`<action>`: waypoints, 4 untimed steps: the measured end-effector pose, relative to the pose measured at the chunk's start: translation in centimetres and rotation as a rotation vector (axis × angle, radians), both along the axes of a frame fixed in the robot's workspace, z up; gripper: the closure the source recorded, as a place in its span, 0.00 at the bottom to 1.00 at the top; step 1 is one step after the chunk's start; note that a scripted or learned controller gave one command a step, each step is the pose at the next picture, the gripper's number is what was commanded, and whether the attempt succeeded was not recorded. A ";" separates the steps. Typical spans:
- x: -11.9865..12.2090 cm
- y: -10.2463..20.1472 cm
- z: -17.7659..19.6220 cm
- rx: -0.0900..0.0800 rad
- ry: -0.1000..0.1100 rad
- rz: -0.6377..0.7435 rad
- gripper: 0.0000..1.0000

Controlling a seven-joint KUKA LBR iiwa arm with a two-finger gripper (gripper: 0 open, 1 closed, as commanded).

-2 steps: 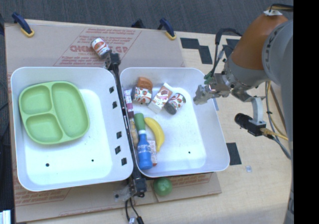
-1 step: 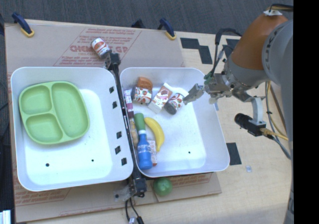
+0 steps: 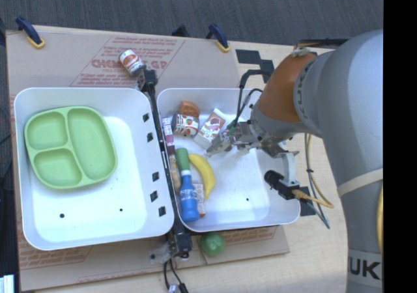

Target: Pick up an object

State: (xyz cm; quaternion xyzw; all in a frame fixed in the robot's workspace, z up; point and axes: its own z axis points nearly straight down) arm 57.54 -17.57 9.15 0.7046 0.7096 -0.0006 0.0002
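1. My end effector (image 3: 218, 147) hovers low in the right bin (image 3: 260, 217), fingers parted, grasping nothing.
2. Just beside it lie a white packet (image 3: 212, 125), banana (image 3: 204, 173) and blue bottle (image 3: 188, 198).
3. A green divided plate (image 3: 70, 147) fills the left bin (image 3: 98, 220).

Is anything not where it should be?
Yes. A small can lies on the cardboard above the left bin, and a green ball-like thing sits below the right bin. Both are outside the bins.
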 end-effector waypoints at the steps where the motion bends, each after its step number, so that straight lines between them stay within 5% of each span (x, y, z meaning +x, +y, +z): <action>1: -10.0 -1.3 0.5 0.002 0.004 -0.001 0.00; 2: -9.8 -1.2 1.6 0.002 0.003 0.006 1.00; 3: -9.7 0.5 14.1 0.000 -0.004 -0.001 1.00; 4: -1.2 -3.5 14.6 0.001 -0.001 -0.001 1.00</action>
